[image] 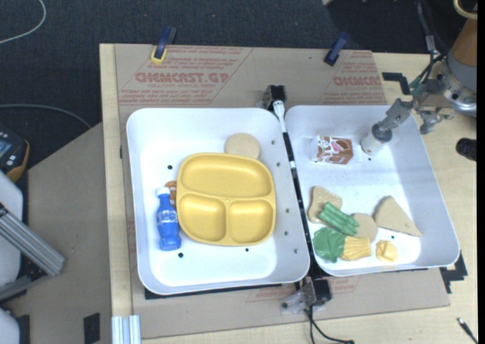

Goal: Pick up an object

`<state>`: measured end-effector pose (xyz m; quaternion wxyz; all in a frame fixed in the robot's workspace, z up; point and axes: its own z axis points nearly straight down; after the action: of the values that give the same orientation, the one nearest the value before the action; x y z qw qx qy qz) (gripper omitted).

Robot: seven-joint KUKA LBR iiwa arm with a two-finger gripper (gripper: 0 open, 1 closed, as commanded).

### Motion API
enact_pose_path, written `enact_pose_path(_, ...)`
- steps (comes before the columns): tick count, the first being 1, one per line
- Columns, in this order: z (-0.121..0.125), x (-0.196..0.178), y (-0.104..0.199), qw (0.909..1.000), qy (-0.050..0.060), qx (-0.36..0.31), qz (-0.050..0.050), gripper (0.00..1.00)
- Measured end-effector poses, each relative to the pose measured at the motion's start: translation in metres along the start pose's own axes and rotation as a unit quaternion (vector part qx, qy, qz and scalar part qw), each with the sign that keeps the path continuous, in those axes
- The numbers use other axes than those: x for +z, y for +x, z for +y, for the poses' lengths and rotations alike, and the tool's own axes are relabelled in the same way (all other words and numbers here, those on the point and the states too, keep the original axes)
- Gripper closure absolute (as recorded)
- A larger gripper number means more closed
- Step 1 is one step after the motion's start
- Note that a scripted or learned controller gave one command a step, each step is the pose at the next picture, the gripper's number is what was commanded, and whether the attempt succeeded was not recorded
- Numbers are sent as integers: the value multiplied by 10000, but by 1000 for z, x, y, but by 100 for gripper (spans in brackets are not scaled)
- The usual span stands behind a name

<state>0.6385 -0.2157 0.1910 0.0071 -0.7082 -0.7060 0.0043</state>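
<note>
- Camera view looked down on the desk [227,70], two white bins side by side, and nothing had been picked up: every object lay on a bin floor.
- The gripper [375,138] hung over the upper part of the right bin [424,176], the arm slanting in from the right. Its tip looked like one pale rounded end; whether it was spread or pressed together, I could not tell, and nothing showed pinched in it.
- Nearest candidate was the red-and-white packet [333,150], flat on the bin floor just to the left of the tip and a little lower in the frame. Near, but I judged them apart, not touching.
- Further down the same bin lay a cluster, well apart from the tip: a tan wedge [395,217], a green toy vegetable [333,221], a corn piece [355,248], a small yellow block [386,251].
- Over in the left bin [144,138] sat a yellow divided plate [226,198], a blue bottle [167,223] touching its left edge and a beige disc [242,145] at its top edge, all well away from the gripper.
- My read: the approach was under way, and the descent, the closing and the lift were all left to do. The packet lay thin and flat, so a clean grip looked tricky.
</note>
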Motion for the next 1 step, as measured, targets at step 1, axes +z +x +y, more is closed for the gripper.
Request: enact_pose_path(1,3,-10,1,10000,-78,-16,-18,0)
